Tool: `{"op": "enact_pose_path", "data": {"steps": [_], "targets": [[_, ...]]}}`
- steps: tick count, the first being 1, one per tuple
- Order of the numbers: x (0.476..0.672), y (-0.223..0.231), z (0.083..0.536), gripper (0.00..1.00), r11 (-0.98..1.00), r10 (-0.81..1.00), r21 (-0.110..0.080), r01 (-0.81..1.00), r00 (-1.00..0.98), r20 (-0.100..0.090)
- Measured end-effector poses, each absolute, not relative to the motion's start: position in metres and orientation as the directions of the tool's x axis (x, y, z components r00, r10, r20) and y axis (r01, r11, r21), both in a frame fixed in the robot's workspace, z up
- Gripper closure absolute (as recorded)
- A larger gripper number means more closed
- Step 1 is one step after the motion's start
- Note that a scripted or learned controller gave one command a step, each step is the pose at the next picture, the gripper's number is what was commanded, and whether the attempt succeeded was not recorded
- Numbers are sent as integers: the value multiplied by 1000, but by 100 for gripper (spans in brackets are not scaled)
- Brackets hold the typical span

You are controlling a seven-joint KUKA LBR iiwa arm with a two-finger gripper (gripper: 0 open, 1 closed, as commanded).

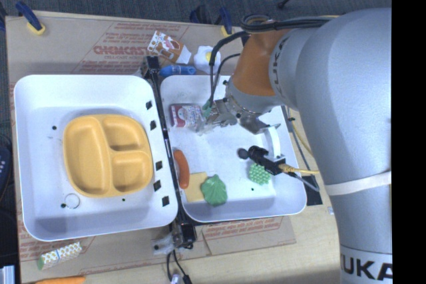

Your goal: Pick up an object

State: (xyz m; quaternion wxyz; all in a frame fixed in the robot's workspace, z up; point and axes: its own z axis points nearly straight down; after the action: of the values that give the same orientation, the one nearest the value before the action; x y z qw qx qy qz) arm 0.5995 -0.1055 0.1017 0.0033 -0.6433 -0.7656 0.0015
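We cannot tell the gripper's (212,111) grasp state. It sits low over the right bin (293,199), touching or just above the red-labelled packet (183,116) on its left. Risk: a flat packet near the bin wall may slide away; the sausage (181,168) lies below, apart.

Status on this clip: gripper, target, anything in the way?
Gripper down in right bin, at the red-labelled packet. Grasp unconfirmed. Orange sausage and green toy nearby, apart.
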Motion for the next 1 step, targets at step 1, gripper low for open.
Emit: {"op": "enact_pose_path", "data": {"steps": [1], "targets": [[599, -105, 102, 0, 172, 985, -7, 985, -172, 3]]}}
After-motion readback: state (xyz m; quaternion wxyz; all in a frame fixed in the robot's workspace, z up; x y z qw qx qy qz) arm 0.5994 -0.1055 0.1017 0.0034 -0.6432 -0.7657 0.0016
